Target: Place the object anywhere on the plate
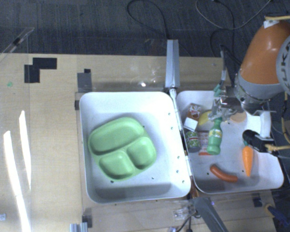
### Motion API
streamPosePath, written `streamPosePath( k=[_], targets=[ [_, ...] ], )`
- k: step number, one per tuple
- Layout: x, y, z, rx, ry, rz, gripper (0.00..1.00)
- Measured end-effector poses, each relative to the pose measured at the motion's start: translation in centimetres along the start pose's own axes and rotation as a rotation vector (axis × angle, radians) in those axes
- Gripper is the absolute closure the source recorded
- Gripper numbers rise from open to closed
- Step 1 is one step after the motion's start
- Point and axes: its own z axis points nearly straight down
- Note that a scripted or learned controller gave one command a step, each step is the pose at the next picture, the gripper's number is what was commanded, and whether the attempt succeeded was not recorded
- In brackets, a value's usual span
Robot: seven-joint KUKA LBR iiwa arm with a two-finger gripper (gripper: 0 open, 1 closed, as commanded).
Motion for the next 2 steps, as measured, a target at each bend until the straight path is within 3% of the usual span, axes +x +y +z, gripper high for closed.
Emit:
streamPosePath(
  k=[1, 2],
  targets=[
    [8.4, -3.5, 3.8, 0.003, 0.001, -0.234, 1.00],
    [4.3, -0.8, 4.1, 0.000, 0.000, -0.202, 1.00]
  ],
)
